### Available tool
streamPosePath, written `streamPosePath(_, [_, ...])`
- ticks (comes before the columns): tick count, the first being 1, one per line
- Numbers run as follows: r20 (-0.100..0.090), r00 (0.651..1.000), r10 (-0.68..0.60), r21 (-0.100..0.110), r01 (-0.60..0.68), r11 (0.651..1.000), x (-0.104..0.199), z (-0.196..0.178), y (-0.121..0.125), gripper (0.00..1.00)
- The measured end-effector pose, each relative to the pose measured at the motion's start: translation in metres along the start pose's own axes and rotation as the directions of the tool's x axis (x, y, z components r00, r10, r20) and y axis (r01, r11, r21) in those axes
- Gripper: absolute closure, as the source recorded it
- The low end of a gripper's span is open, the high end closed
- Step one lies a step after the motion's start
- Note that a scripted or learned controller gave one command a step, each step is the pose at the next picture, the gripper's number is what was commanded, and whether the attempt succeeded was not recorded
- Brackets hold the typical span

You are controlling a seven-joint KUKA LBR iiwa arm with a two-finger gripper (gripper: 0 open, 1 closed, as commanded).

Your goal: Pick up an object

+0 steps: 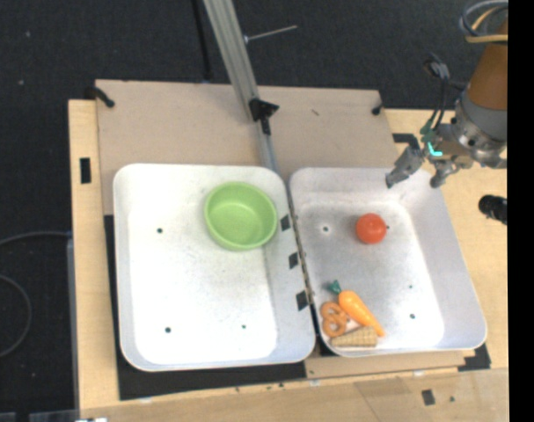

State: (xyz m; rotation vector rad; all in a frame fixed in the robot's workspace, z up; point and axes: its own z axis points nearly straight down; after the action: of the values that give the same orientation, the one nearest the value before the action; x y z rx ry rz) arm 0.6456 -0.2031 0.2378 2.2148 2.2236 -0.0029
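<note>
Over the far right corner of the right bin (456, 271), just past its rim: gripper (420, 174), fingers spread apart, nothing between them. Hangs off the grey wrist below the orange band (488, 77), pointing down and inward toward the bin. Touching no object.

Nearest candidate: red ball (370, 228), possibly a toy tomato, alone on the bin floor, near the gripper and toward the near side of it, apart from everything else. Further off, crowded into the bin's near left corner: toy carrot (359, 309), pretzel (333, 318) touching it, and a tan wafer-like piece (355, 338) against the near wall, exact kind too small to tell. Well apart, across the divide in the left bin (179, 306): green bowl (240, 216), upright, mouth up.

Judged progress: early. No grasp made, nothing lifted, every object resting in a bin. Left to do, by this reading: choosing a target, descending over it, closing, raising it off the floor. Ball likely the simplest pick, being close and uncluttered, though round and liable to roll away from closing fingers. Corner cluster harder: pieces touching, wall in the way.
</note>
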Motion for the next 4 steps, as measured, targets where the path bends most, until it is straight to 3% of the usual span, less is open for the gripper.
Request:
streamPosePath(2, [-0.001, 1.000, 0.000, 0.000, 0.000, 1.000, 0.005, 0.115, 0.003, 0.00])
streamPosePath(3, [0.000, 1.000, 0.000, 0.002, 0.000, 1.000, 0.004, 0.137, 0.002, 0.00])
streamPosePath(4, [0.003, 1.000, -0.002, -0.003, 0.002, 1.000, 0.002, 0.124, 0.004, 1.00])
